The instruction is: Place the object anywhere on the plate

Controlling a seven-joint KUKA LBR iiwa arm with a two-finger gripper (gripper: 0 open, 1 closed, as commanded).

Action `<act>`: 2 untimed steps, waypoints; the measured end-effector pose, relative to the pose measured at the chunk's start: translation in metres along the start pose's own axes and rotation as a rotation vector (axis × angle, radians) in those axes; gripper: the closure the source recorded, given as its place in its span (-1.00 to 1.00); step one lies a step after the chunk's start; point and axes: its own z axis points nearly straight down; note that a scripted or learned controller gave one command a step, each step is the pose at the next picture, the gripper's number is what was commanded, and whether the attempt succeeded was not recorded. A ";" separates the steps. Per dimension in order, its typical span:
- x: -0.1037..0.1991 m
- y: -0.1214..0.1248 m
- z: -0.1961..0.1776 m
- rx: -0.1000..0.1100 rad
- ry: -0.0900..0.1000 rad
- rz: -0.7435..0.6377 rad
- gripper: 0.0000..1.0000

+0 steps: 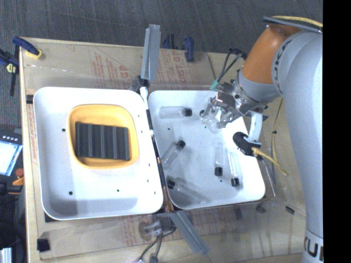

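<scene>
Hand point(215, 115) over right bin point(249, 188), grip state unclear, clear vials point(174, 112) scattered, yellow plate point(102, 114) in left bin point(52, 196)

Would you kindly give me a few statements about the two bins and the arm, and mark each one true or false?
1. The yellow plate sits in the left bin. True.
2. A dark ridged block lies on the plate. True.
3. The clear vials with dark caps lie in the left bin. False: they lie scattered in the right bin, one of them near its far edge.
4. The gripper hangs over the plate. False: it is over the far part of the right bin.
5. The two bins stand side by side. True.
</scene>
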 end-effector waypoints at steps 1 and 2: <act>0.048 -0.005 -0.007 -0.001 -0.003 -0.143 1.00; 0.113 -0.006 0.015 0.001 -0.003 -0.372 1.00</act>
